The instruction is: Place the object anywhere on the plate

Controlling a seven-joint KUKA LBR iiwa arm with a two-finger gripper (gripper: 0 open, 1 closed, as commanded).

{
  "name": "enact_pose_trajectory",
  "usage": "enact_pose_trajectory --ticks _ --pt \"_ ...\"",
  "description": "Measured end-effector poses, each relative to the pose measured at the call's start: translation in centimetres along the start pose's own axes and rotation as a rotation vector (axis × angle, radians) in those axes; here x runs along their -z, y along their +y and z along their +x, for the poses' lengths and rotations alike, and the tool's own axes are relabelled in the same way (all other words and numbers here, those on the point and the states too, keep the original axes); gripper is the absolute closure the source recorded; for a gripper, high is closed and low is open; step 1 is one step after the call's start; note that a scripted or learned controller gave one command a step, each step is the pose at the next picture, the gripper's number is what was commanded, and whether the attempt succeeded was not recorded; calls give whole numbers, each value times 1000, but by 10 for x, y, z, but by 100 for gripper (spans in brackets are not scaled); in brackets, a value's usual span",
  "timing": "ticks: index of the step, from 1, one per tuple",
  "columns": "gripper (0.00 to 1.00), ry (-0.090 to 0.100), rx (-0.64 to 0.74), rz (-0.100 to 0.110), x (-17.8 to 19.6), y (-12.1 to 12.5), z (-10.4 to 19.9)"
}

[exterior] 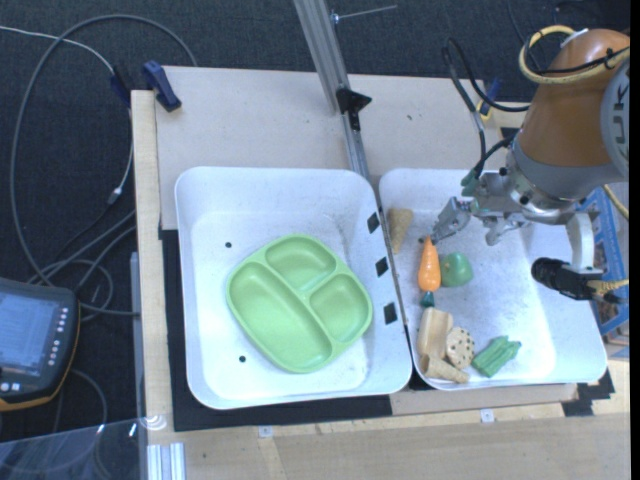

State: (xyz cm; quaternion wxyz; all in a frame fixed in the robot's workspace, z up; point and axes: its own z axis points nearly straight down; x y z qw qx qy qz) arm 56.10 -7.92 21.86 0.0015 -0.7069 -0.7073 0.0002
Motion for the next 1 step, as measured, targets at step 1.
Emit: enact_pose_trajectory --ticks 1 --pt "0 0 0 -1 0 0 0"
